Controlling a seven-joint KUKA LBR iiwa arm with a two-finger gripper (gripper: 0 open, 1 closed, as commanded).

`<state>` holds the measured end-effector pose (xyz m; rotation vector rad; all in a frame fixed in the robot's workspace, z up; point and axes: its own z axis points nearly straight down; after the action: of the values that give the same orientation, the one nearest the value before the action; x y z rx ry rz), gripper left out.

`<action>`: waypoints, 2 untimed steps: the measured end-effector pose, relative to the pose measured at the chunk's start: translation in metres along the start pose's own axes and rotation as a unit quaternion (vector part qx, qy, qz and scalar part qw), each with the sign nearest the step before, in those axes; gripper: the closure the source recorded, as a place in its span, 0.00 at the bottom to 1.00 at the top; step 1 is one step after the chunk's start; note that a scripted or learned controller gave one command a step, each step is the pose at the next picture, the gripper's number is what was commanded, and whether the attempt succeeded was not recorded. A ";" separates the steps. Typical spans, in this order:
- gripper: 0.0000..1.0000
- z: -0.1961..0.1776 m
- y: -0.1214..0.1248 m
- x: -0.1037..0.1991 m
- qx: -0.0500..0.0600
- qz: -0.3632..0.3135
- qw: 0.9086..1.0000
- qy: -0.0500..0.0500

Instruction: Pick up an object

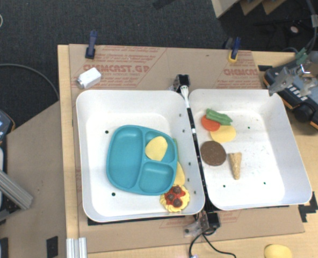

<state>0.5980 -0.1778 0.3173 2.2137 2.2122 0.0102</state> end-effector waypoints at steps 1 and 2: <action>0.00 -0.133 -0.029 0.022 -0.002 -0.002 1.000 0.000; 0.00 -0.226 -0.040 0.060 -0.001 -0.003 1.000 0.001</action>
<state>0.5548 -0.1168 0.5425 2.2073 2.2190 0.0138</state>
